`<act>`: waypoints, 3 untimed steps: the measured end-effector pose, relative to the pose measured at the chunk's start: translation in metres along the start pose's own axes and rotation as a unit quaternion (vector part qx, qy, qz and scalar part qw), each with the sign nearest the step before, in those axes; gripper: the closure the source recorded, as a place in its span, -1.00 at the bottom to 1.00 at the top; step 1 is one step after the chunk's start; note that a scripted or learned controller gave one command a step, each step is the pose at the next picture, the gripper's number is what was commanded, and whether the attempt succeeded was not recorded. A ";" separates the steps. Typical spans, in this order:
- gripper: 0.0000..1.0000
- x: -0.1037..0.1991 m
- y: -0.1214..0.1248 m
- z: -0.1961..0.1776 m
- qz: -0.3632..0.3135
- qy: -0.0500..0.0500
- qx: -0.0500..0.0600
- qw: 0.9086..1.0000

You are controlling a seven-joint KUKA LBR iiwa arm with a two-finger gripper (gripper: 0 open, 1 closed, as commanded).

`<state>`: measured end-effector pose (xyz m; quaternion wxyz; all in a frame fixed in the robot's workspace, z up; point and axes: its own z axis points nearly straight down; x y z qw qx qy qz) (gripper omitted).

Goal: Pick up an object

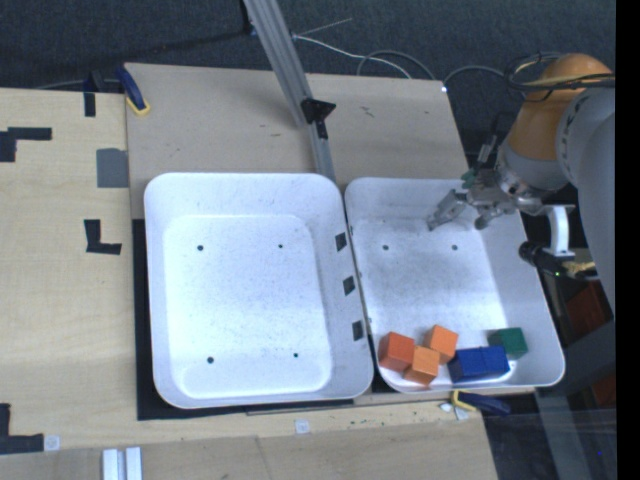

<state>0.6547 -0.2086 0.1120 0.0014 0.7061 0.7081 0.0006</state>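
The gripper (462,211) is seen over the far part of the right bin (420,268), its two fingers spread apart with nothing between them. The objects to be picked are gathered along that bin's near edge, well apart from the gripper: three orange blocks (418,354) huddled together, a blue block (478,364) just to their right, and a green block (512,342) beyond it towards the right wall. The left bin (240,288) is bare of objects.

Trouble is most to be expected from the crowding. The orange blocks appear to be touching one another, though the view is too coarse for this to be settled, so a finger lowered among them could land on a neighbour and push the pile rather than close on one piece. The blue block lies close against the near rim, where a finger could be blocked by the wall.

Open floor is left across the middle of the right bin, so a clear approach from the far side is allowed.
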 end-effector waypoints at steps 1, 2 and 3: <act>-1.00 0.000 0.027 0.020 0.000 0.001 0.006 1.000; -1.00 0.000 0.026 0.020 0.000 0.001 0.005 1.000; -1.00 0.001 0.026 0.020 0.000 0.001 0.005 1.000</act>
